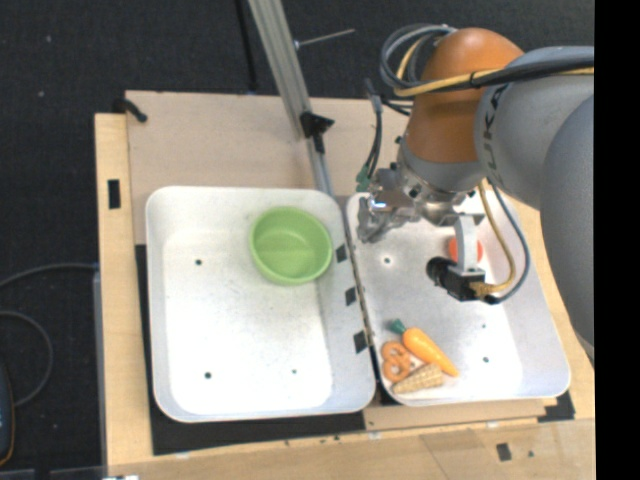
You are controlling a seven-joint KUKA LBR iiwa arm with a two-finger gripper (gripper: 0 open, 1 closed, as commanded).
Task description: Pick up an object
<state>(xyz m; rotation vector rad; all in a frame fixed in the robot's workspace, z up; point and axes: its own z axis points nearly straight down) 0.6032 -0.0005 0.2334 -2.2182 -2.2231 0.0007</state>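
Jaws: the gripper (375,213) is seen at the far-left corner of the right bin (520,368), under the orange-banded wrist; whether it is spread or closed, and whether anything is gripped, cannot be told from this slant.
Candidate object: a toy carrot (428,348) is seen lying flat, nearer the camera than the jaws, close to the bin's near edge.
Neighbours: an orange pretzel-like piece (396,360) and a waffle cone (418,378) are found touching or just beside the carrot.
Other bin: a green bowl (291,245) is seen to the left of the jaws, across the divide.
Handling: the carrot is judged light, stiff and smooth, so slipping is likely.
Grasp point: the thick mid-body is judged best, taken across its width.
Risk: neighbours may be nudged.
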